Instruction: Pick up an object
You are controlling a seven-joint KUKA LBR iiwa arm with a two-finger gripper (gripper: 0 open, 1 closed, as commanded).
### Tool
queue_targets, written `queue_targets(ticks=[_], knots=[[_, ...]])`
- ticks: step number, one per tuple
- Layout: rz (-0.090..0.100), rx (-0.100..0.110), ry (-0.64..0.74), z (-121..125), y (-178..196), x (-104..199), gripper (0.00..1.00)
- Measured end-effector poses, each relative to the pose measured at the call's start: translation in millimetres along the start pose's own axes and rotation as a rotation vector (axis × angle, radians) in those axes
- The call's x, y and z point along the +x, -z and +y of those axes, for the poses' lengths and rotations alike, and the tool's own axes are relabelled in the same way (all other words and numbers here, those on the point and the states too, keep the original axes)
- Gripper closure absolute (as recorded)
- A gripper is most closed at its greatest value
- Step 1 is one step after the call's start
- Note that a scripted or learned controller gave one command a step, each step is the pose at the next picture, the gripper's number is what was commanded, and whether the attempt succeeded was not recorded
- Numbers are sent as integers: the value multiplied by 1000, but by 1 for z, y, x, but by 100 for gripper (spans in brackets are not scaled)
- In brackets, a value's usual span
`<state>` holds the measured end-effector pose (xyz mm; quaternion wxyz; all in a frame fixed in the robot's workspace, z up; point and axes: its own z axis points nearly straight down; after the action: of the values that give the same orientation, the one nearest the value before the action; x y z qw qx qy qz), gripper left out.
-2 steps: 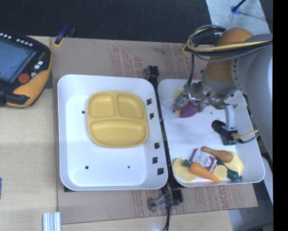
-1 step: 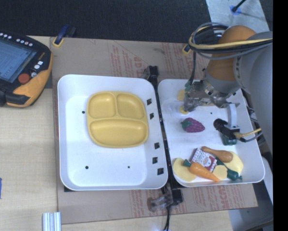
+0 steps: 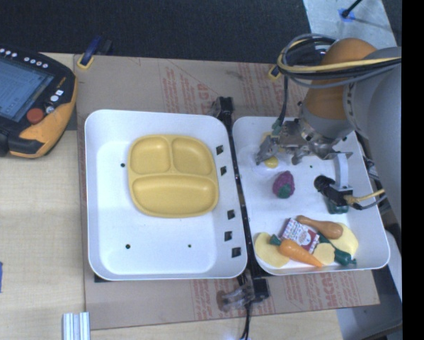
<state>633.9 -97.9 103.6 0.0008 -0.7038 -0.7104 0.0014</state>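
The claw (image 3: 277, 149) hangs over the far part of the right bin (image 3: 254, 190), covering most of a small yellow object (image 3: 270, 163) (its shape cannot be told). The arm (image 3: 360, 83) hides that bin's far right corner. In the near pile, a pale yellow piece (image 3: 268, 253) lies partly under a carrot (image 3: 300, 253) and a packet (image 3: 299, 235).
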Motion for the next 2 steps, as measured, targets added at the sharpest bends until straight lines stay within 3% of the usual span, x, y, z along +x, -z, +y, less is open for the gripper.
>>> queue_targets(ticks=[1,2], knots=[[0,-4,-2,24,-11,-7,0],[0,-3,-7,23,-11,-32,0]])
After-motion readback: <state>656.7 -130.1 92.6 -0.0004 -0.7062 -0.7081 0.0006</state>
